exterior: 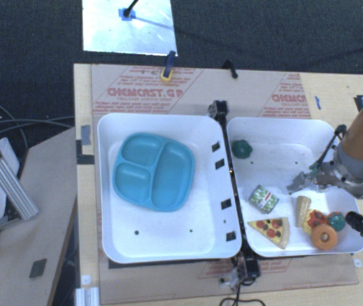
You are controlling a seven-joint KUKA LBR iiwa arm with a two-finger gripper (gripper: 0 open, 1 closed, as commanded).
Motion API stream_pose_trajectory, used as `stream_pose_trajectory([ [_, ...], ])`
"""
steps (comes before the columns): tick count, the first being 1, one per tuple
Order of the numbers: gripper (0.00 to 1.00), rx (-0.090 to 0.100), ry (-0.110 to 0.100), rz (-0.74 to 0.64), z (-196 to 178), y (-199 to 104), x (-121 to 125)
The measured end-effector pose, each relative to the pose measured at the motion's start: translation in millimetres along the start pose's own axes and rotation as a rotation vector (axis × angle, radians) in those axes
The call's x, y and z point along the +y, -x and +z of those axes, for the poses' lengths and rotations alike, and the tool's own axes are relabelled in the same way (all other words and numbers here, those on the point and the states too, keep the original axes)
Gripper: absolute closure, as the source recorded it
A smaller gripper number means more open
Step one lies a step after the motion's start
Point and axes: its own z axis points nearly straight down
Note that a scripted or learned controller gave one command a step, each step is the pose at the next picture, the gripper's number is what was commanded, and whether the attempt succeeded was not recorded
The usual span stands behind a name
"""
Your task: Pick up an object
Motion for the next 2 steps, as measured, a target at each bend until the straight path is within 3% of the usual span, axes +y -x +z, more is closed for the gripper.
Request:
stream_pose_trajectory([
  [1, 0.00, 0.010, 0.000, -0.013, -104.5, -182.8, -47.4],
  [2, 1.00, 0.002, -0.001, 0.001, -110.8, -172.3, -46.9],
])
